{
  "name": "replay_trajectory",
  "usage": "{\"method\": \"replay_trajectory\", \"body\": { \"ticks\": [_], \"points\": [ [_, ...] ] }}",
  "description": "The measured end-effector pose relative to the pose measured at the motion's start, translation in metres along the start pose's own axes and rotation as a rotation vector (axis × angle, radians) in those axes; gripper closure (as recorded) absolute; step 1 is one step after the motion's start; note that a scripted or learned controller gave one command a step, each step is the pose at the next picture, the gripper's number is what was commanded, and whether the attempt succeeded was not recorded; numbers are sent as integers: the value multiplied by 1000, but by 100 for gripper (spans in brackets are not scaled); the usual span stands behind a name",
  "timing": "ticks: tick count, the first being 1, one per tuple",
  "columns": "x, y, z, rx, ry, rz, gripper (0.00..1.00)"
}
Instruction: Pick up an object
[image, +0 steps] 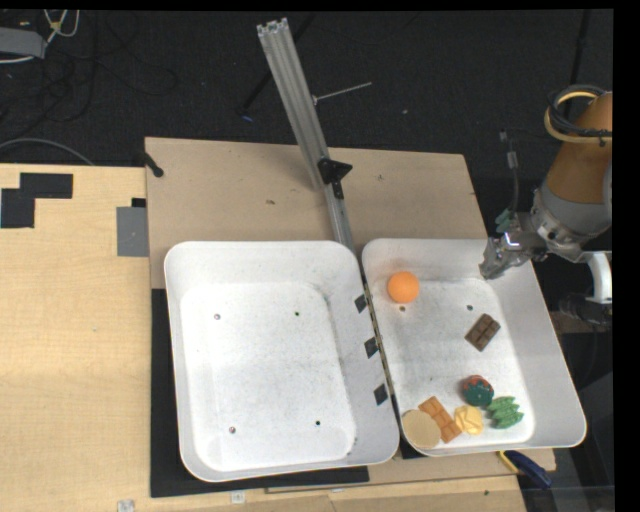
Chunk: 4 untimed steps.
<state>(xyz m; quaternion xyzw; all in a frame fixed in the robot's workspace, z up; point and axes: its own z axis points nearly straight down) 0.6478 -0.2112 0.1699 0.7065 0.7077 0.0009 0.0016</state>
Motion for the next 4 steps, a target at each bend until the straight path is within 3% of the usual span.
{"method": "replay_trajectory", "body": {
  "ticks": [2, 3, 4],
  "points": [
    [-4, -1, -82, 0, 0, -1, 100],
    [56, -11, -73, 7, 4, -3, 100],
    [108, -6, -68, 7, 4, -2, 100]
  ]
}}
